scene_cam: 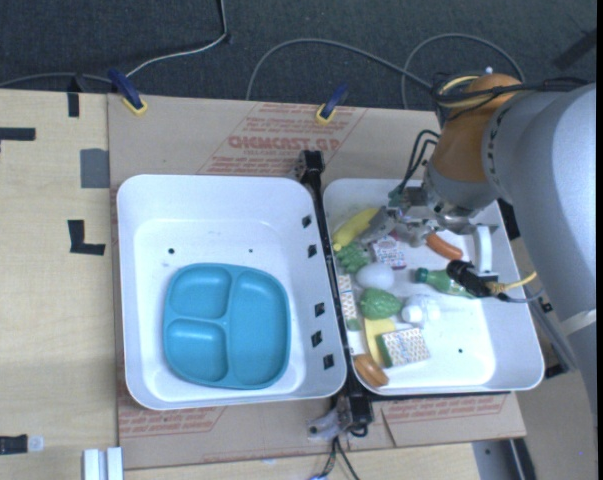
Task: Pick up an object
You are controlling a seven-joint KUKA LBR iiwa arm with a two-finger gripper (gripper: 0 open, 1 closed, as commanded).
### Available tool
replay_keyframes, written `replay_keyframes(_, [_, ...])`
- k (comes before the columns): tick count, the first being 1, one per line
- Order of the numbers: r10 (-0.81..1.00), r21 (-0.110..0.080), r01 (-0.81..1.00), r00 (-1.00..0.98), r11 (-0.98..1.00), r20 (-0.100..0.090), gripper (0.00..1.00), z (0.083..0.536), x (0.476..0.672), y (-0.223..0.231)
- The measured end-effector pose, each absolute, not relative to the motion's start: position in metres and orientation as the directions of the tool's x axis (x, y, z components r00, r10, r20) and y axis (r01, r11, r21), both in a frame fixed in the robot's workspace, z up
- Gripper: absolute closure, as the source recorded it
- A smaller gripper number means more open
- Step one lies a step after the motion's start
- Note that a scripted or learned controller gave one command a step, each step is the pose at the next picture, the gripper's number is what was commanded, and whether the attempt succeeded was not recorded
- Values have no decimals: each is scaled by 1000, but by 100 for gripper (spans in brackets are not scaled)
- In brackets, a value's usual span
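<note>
Over the right bin (521,368) of glossy toys, gripper (406,223) state unclear

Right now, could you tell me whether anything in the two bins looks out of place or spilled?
Nothing stands out. The blue divided plate lies flat in the left bin; the small items are jumbled in the right bin, under the gripper.

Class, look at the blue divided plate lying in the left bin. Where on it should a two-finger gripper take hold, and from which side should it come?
Probably the rim. The blue plate lies flat in the left bin, so its body is too broad for two fingers; only the thin raised edge offers a pinch. Come straight down from above onto the edge toward the bin's far wall, where bare floor leaves room for one finger outside the rim and one inside.
</note>
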State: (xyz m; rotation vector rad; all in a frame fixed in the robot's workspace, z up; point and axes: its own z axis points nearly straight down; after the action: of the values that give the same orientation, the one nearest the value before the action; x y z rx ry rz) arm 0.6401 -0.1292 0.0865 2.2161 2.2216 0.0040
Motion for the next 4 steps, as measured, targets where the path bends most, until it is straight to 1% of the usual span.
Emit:
replay_keyframes(1, [1000,-26,1000,-5,5,-2,0,84,664,-129])
replay_keyframes(2, [1000,-7,1000,0,0,-10,0,85,654,-117])
replay_keyframes(3, [1000,-26,1000,-4,4,-4,0,83,663,-124])
replay_keyframes(4, [1000,-12,1000,-1,1,-5,0,85,666,-118])
